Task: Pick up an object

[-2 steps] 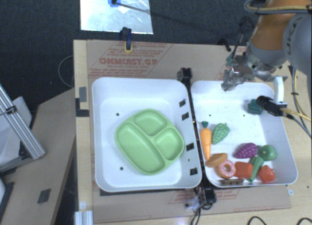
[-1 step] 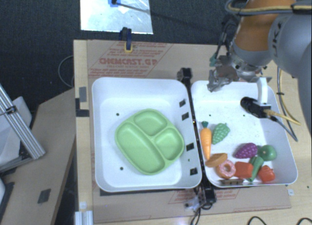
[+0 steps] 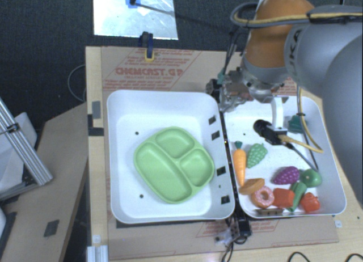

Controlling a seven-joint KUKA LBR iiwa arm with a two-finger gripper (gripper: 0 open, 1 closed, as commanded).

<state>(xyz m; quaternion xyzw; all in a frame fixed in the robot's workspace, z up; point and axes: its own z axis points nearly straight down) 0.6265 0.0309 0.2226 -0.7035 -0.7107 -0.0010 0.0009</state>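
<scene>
We see the gripper (image 3: 231, 95) above the right bin's (image 3: 245, 126) far left corner; whether it is open or closed we cannot tell. The carrot (image 3: 240, 165) lies nearer, along that bin's left wall.

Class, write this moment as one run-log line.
gripper at right bin, far corner by divider | green plate in left bin | carrot, purple grapes, donut lying in right bin

Bright, even light bleaches the white bins (image 3: 127, 120), shadows are faint, and fine detail looks slightly soft.
</scene>
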